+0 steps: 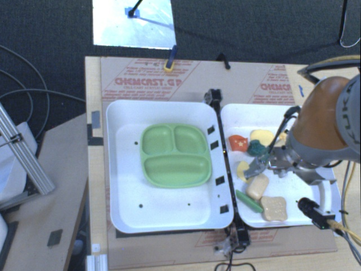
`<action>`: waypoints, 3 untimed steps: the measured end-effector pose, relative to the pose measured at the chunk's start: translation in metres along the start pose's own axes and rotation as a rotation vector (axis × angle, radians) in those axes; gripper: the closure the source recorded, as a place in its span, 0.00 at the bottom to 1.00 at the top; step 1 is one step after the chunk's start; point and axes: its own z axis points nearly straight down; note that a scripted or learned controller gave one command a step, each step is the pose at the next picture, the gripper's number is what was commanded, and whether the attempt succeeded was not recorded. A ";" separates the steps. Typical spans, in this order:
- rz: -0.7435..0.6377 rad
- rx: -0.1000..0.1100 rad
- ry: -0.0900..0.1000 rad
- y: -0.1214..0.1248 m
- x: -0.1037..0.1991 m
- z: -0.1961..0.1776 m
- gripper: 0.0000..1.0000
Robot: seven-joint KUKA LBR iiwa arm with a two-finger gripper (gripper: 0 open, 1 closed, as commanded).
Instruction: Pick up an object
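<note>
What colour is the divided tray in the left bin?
Light green tray, plain, seen best in the overhead camera view.

We cannot tell the pincer's (258, 165) finger gap: too small, blurred. The arm (321, 123) runs off the frame at three o'clock and hides part of the right bin (242, 113). The yellow piece (262, 135) is partly covered.
</note>
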 end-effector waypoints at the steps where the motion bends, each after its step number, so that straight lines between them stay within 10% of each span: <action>1: 0.000 0.001 -0.001 0.025 -0.029 0.080 0.00; 2: -0.002 0.000 0.001 0.024 -0.024 0.104 0.00; 3: -0.014 -0.014 0.002 0.060 0.042 -0.003 0.00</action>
